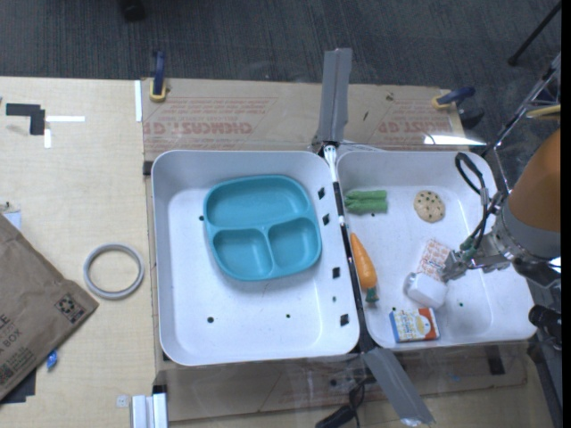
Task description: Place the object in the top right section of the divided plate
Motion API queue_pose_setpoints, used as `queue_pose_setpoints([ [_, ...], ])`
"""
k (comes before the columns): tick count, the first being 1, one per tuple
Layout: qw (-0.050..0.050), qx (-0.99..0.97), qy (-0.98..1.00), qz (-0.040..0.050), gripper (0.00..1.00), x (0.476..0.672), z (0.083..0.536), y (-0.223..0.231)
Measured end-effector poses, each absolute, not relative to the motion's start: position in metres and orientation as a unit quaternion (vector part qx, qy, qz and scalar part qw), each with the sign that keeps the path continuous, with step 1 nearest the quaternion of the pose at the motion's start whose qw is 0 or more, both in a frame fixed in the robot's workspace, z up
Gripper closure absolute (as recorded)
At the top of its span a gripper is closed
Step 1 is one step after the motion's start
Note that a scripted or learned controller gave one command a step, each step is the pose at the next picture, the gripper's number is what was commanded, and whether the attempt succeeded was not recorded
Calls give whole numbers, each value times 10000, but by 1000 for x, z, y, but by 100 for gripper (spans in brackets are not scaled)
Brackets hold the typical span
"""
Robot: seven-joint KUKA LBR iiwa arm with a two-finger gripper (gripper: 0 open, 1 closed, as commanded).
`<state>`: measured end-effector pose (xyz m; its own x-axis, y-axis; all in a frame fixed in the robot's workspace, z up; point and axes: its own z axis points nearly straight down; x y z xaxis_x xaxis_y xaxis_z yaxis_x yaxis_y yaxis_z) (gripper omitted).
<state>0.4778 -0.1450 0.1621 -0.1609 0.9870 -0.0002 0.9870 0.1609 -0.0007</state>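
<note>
Cardboard sheet (294,119) behind the two bins: red printed lettering, upside down from this view, reading roughly "CHEMCO'S", repeated on the right part but too faint to spell out. Brown cardboard box (31,306) at the left edge: dark letters "BOX" with a partial line above it, and a small square code mark. Small carton (414,325) and printed packet (433,259) in the right bin: coloured print, illegible.
</note>
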Motion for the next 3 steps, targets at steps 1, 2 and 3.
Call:
queue_pose_setpoints([
  [1, 6, -5817, -8134, 2, 100, 477, 91, -218],
  [2, 3, -4436, -8962, -1, 100, 497, 91, -158],
  [3, -5, -5361, -8442, 1, 100, 478, 91, -222],
])
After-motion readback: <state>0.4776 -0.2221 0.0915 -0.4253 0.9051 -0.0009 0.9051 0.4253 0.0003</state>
